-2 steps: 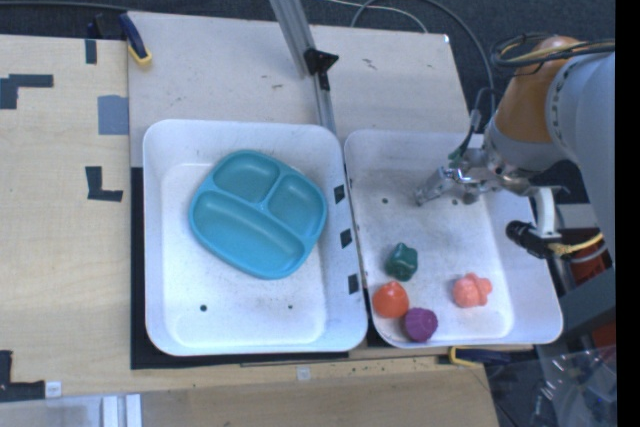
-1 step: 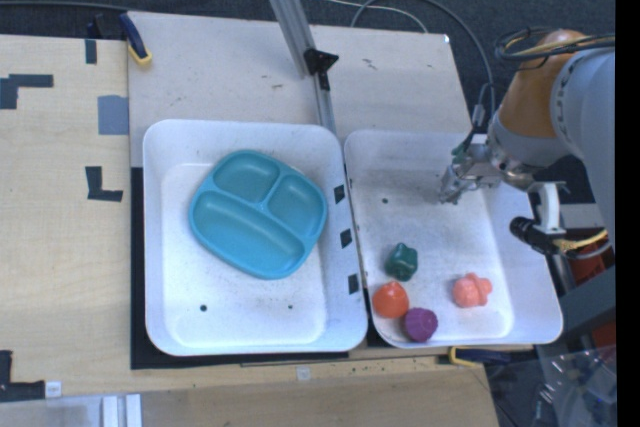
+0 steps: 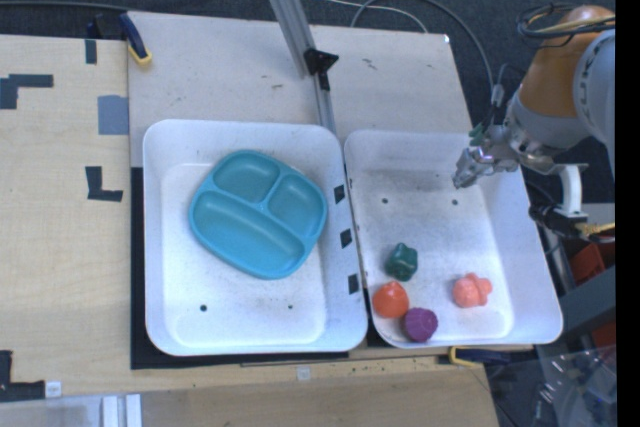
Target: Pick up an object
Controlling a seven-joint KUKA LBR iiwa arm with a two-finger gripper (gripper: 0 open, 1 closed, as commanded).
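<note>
Gripper over right bin upper right; green, orange, purple, pink toys below.

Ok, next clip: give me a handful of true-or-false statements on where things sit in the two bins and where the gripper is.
1. The blue divided plate lies in the left bin. True.
2. Four small objects sit in the right bin. True: a green piece, an orange piece, a purple piece and a pink-orange piece.
3. The gripper hangs over the left bin. False: it is at the upper right of the right bin.
4. The purple piece lies on the plate. False: it sits near the right bin's front edge.
5. The gripper touches the green piece. False: they are well apart.
</note>
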